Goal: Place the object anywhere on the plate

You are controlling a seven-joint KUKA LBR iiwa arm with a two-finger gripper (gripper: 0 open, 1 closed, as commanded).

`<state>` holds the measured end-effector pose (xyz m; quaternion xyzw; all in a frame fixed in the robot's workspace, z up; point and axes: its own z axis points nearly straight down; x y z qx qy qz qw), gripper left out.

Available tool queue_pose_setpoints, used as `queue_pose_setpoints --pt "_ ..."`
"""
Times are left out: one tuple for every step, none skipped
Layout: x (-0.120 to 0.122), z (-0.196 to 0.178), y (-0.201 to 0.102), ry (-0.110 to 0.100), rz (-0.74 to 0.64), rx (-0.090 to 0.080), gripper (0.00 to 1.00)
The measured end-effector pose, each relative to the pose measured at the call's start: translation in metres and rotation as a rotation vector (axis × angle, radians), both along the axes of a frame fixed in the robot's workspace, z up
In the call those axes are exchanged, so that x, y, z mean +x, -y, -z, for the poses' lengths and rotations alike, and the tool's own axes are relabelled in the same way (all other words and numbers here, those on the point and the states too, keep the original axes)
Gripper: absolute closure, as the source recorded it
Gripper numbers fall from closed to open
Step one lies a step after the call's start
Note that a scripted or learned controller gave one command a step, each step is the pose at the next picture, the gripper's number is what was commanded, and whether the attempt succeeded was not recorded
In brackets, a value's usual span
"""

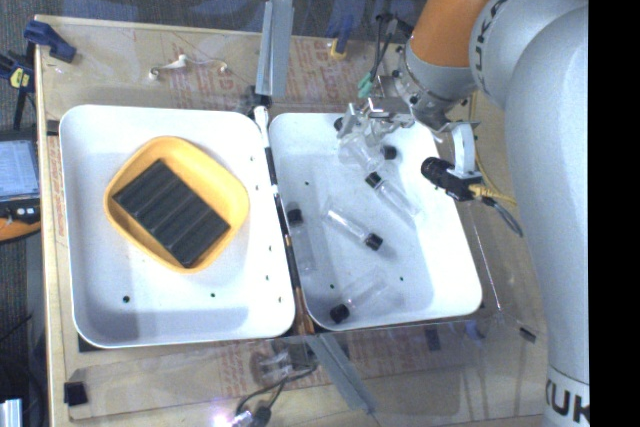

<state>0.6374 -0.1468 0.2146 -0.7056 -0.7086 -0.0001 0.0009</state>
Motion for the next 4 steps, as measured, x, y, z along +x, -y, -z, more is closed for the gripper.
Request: queue_pose_setpoints --pt "-0.025 0.024 -0.059 -0.005 -0.333 0.0 1.0" --pt "0.006 0.023 -0.12 0.001 -0.473 -0.002 1.0" --pt "-0.027 0.023 -0.161 -0.003 -0.742 0.0 1.0" --pt "-0.05 0.024 -0.203 -0.003 -0.919 0.001 1.0"
